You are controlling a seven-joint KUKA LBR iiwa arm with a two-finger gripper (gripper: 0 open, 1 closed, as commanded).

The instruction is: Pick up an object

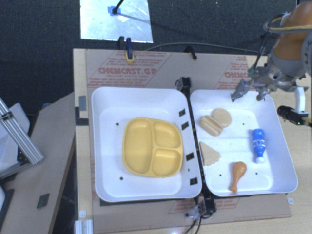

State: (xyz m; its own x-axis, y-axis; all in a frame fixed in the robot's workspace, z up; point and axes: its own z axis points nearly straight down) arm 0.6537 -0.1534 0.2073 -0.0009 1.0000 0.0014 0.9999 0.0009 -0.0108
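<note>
Two grey fingers of gripper (250, 91) spread wide, holding nothing, above right white bin's (280, 130) far rim; arm cut off at right.

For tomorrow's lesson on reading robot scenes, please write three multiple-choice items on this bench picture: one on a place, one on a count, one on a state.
1. Where does the yellow divided tray lie?
A. In the left bin
B. In the right bin
C. On the bare bench

2. How many items lie in the right bin?
A. Two
B. Four
C. Six

3. How do the gripper fingers stand?
A. Shut on the blue bottle
B. Spread apart, nothing between them
C. Shut on the drumstick

Answers:
1 A: the tray sits in the middle of the left bin.
2 B: a bun-shaped piece, a wedge, a drumstick and a blue bottle.
3 B: the two fingers show a clear gap above the bin's far rim, and every item lies on the bin floor.
</note>
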